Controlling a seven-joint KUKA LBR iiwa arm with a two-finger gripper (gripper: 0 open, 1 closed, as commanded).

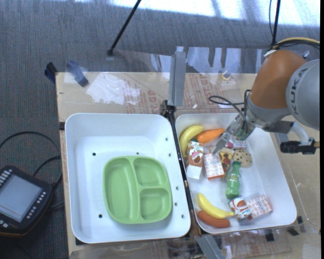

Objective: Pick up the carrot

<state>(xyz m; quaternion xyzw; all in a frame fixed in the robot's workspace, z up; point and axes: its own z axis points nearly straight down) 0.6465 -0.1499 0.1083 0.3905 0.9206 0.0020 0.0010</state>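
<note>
The carrot [210, 135] is orange and lies near the back of the right bin [275, 166], beside a yellow banana [188, 136]. My gripper [229, 140] hangs low over the bin just right of the carrot's thin end. Its fingers [219, 146] are spread apart with nothing between them, so it is open. The grey arm with its orange band reaches in from the right and hides part of the bin's back corner.
The right bin also holds small snack cartons [213, 166], a cookie [241, 158], a green bottle [233, 180], a second banana [213, 208], a sausage [214, 220] and a carton [252, 206]. A green divided plate [137, 189] lies in the left bin [86, 144].
</note>
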